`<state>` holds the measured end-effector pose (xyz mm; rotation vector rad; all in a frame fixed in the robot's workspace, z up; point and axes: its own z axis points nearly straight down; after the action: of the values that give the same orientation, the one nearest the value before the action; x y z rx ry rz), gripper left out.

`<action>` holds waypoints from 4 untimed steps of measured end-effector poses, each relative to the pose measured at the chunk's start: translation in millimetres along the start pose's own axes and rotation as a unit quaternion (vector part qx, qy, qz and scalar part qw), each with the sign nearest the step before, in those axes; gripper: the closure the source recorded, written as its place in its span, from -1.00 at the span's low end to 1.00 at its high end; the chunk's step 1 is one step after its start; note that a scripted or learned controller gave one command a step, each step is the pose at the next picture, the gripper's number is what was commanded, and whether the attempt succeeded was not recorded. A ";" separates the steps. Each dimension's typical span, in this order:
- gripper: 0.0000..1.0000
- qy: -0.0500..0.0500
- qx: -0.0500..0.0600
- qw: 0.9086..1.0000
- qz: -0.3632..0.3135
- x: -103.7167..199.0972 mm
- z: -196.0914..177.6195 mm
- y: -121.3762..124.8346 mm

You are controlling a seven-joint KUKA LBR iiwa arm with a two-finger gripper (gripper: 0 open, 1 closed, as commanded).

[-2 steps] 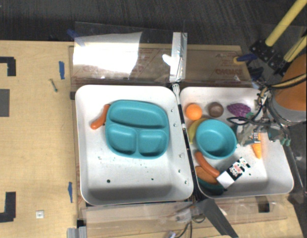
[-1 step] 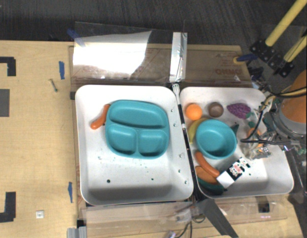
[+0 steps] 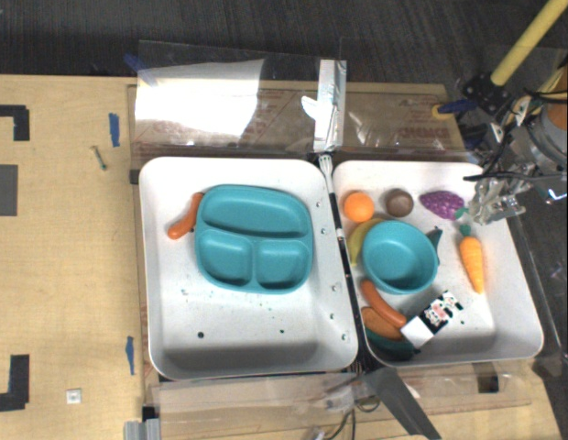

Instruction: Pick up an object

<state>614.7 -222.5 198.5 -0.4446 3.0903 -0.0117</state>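
At the camera view's right edge the grey robot arm (image 3: 551,140) shows a rounded metal wrist with a trace of orange above it, black cables looping across it, and a small silvery two-finger gripper (image 3: 490,204) of thin bare-metal parts

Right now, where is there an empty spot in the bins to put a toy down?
The left bin has bare floor in front of the teal tray and along its left wall, below the small sausage. The right bin is crowded around the teal bowl; its only bare patch is the front right corner, below the carrot.
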 end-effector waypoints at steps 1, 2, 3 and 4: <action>1.00 0.008 -0.007 0.997 -0.076 37.3 99.8 45.3; 1.00 0.002 -0.002 0.999 -0.038 -17.5 2.0 29.4; -1.00 0.005 -0.004 0.999 -0.038 -15.9 5.9 30.1; -1.00 0.003 -0.007 0.999 -0.052 -26.3 110.4 -2.1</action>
<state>642.8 -217.6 88.6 -0.6070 3.0700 0.0062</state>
